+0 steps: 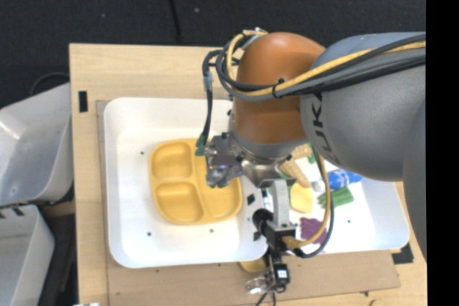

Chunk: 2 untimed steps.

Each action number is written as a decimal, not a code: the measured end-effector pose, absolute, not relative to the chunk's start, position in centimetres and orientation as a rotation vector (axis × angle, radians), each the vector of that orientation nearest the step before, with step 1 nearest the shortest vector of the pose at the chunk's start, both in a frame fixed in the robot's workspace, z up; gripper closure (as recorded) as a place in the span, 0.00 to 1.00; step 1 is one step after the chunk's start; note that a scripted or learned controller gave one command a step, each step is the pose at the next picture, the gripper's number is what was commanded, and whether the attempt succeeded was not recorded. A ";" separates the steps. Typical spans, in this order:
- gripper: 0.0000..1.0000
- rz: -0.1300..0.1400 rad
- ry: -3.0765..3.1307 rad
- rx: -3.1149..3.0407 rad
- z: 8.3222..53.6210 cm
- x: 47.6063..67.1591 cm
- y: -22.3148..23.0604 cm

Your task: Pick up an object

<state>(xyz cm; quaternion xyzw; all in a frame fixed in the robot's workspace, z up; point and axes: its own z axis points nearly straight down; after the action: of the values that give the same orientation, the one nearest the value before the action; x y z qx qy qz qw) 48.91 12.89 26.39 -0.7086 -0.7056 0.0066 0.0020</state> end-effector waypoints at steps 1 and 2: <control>1.00 -0.014 -2.228 -2.227 45.8 49.2 9.4; 1.00 0.011 -2.216 -2.226 41.3 49.1 3.7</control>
<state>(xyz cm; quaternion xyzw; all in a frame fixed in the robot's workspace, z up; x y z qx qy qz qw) 49.06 3.70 41.32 -0.7087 -0.7055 0.0035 0.0006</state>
